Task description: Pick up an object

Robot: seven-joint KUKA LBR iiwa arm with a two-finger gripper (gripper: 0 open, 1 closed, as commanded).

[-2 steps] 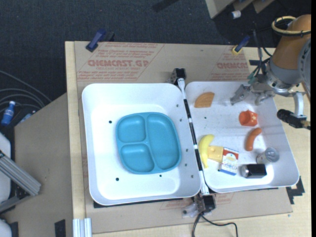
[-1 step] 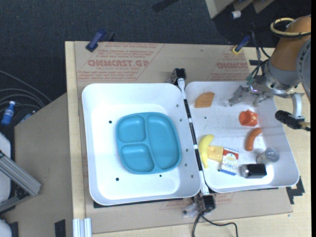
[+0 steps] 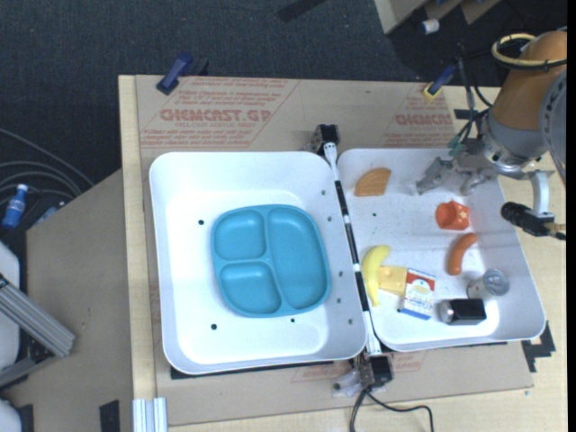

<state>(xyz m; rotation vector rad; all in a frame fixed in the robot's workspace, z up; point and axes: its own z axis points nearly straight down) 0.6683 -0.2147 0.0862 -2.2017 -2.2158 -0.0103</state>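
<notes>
The bench is brown board w/ printed lettering, and a blue clamp [image 3: 175,74] sits at its far left corner. The left bin [image 3: 180,196] holds a blue sectioned plate [image 3: 269,259] w/ three compartments, lying flat near the bin's middle. A black hinge strip [image 3: 346,232] runs btwn the two bins.

The right bin [image 3: 513,322] holds the loose objs. Closest to the divider at the near side is a yellow banana [image 3: 372,265], touching a yellow block [image 3: 391,280] just to its right. At the far side, an orange-brown wedge-shaped piece [image 3: 373,182] lies alone. Beside the yellow block is a small box w/ red, white and blue print [image 3: 418,295], then a black rectangular item [image 3: 463,310] near the front rim. Further right, a red pepper-like obj [image 3: 453,214] sits mid-bin, w/ an orange-red sausage [image 3: 461,253] below it and a grey round piece [image 3: 492,283] nearer the front.

The gripper [image 3: 447,175] hangs over the far part of the right bin, above and apart from the red obj. Its grey fingers look splayed apart w/ nothing btwn them, though the slant makes this hard to confirm. The arm [image 3: 526,106] enters from the right, orange band above the wrist.
</notes>
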